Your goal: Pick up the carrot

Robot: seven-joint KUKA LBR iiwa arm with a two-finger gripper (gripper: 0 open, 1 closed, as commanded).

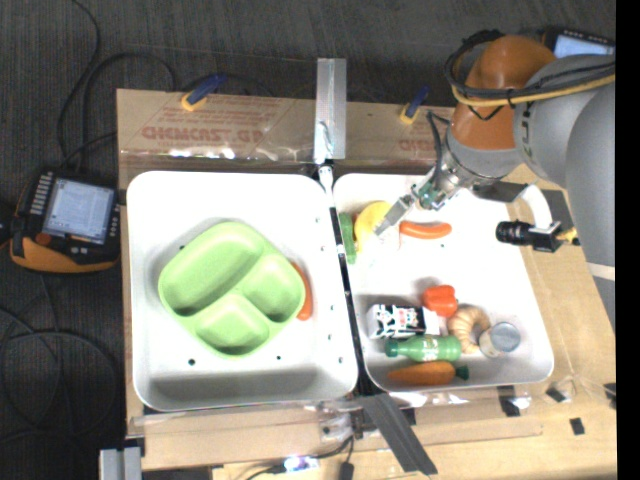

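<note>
Red block lettering runs along the cardboard sheet behind the left bin, under a shiny plastic cover; it looks mirrored or upside down, and glare breaks it up, so no word can be made out with any certainty. A second short stretch of the same red print shows on the cardboard behind the right bin, also unreadable. The handheld control pad to the left of the bench has a lit screen, but its contents are too small to read. The small milk carton in the right bin carries black-and-white cow patches and no legible words. The green bottle has a pale label whose print is too fine to read.
</note>
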